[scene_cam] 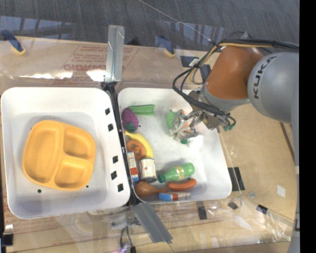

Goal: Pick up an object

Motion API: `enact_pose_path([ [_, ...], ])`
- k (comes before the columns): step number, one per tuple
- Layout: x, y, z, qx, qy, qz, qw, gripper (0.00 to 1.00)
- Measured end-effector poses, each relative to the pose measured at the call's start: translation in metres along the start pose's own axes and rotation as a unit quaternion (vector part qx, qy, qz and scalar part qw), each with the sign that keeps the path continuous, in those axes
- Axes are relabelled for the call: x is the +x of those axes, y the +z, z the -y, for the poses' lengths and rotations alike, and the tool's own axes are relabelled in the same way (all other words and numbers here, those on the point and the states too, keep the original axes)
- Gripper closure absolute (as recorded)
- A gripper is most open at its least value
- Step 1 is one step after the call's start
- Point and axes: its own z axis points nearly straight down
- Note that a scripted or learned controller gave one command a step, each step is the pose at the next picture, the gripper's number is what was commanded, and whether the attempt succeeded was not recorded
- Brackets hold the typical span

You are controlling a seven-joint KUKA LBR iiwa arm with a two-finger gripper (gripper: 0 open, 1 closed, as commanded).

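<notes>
My gripper (187,126) is low in the right bin (213,157), in its upper right part, under the arm's orange band (229,73). A small green object (171,119) lies right against its left side, and a bit of green shows at its lower tip; whether anything is held I cannot tell. To the left lie a green pepper-like piece (142,109), a purple object (130,119) and a banana (138,143). Along the bin's front sit a small can (147,168), a green bottle (179,172), a red sausage (182,184), a brown item (144,189) and a marker (174,196).
The left bin (16,104) holds a yellow divided tray (59,154). A divider wall with black clips (116,141) separates the bins. Cables (192,73) loop from the arm above the right bin's back edge. Bare white floor lies between my gripper and the green bottle.
</notes>
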Motion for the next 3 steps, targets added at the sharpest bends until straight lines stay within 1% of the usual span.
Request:
enact_pose_path([
  [1, -0.082, -0.143, -0.071, 0.003, 0.058, 0.006, 0.9983, 1.0],
  [2, -0.091, -0.174, -0.085, 0.001, 0.148, 0.0, 0.989, 1.0],
  [3, -0.051, -0.222, -0.033, 0.002, 0.251, 0.0, 0.9679, 1.0],
])
